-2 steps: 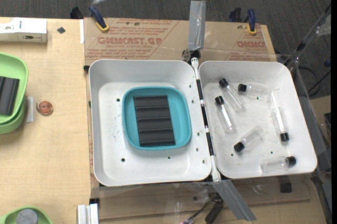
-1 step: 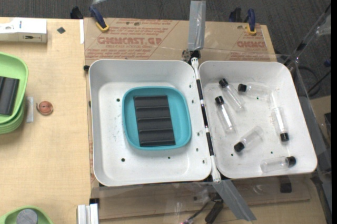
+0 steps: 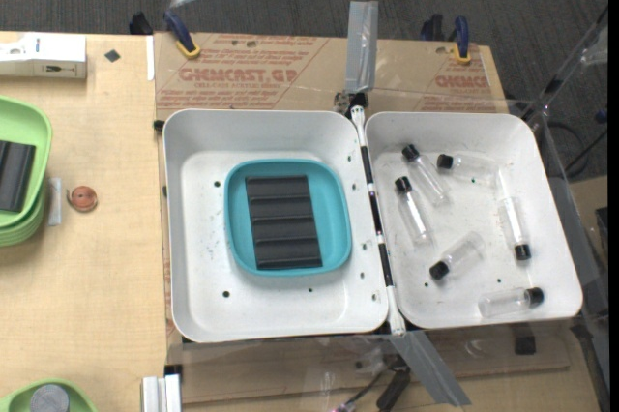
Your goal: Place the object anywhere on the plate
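At far left on the wooden bench (image 3: 106,284) we see a green tray (image 3: 29,134) with something dark in it, cut off by the frame edge. A white box (image 3: 41,57) lies at the far-left corner and a small reddish disc (image 3: 82,198) sits just right of the tray. At the near-left corner there is a grey-topped round thing (image 3: 48,397).

Next right is the left bin (image 3: 189,236). A teal plate (image 3: 237,207) sits in its middle with a black ribbed block (image 3: 282,221) lying flat on it. Behind both bins is a cardboard sheet (image 3: 242,72), with a clamp (image 3: 181,35) at its far-left corner and a second clamp (image 3: 460,41) at far right.

The right bin (image 3: 551,207) touches the left bin along the shared edge. It holds six clear tubes (image 3: 511,217) with black caps, all lying flat and scattered. Two are towards the far-left part, one is just beside them, one is at right, one is at near centre and one is in the near-right corner. None is on the plate.

Gripper state: we cannot tell.
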Controlling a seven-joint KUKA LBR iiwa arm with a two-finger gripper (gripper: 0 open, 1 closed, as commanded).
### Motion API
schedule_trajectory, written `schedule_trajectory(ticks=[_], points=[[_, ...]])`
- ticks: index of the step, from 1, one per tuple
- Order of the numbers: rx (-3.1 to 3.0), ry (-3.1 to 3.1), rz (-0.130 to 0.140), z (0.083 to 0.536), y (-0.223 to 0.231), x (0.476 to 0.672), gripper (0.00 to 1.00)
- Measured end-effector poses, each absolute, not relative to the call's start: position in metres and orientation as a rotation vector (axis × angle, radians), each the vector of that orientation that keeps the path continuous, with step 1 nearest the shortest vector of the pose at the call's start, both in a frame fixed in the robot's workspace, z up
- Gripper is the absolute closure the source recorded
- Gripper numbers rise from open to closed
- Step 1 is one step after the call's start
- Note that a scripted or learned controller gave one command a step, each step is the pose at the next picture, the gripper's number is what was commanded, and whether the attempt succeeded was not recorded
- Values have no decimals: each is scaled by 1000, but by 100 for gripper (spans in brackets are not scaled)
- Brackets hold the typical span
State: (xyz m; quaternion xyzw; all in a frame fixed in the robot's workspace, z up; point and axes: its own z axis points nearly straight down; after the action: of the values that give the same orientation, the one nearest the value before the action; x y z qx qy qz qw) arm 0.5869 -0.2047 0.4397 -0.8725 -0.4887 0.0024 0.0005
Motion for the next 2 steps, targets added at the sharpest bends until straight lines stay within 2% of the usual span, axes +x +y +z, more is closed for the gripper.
schedule_trajectory(ticks=[2], points=[[-2740,-1535,8,440,-205,587,0]])
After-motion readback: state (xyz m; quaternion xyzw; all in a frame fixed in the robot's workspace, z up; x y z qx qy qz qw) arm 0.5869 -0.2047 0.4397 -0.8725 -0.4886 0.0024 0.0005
